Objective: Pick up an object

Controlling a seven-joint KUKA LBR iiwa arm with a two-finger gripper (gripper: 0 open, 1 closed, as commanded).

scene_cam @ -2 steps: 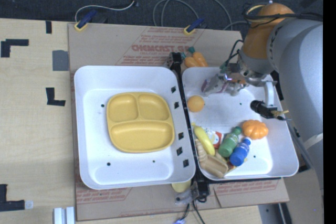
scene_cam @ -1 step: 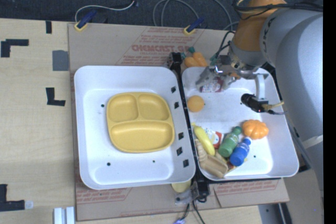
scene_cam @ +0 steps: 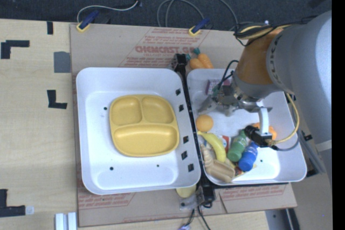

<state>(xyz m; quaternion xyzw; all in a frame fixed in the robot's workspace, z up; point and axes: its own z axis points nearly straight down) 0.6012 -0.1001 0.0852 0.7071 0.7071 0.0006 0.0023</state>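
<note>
In right bin (scene_cam: 291,169), claw (scene_cam: 223,95) low near back wall, we judge hunting for grab (grip state we cannot tell). Toys heaped at front: orange ball (scene_cam: 204,123), banana (scene_cam: 214,146), green bottle (scene_cam: 237,149), blue bottle (scene_cam: 248,159). Left bin (scene_cam: 86,116) holds yellow tray (scene_cam: 144,125).

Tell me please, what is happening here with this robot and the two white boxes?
A grey arm with an orange band reaches in from the right over the right bin. Its gripper is low in that bin's upper part. Toy food lies below it: an orange ball, a banana, a green bottle, a blue bottle. The left bin holds a yellow divided plate. Nothing looks picked up yet.
</note>
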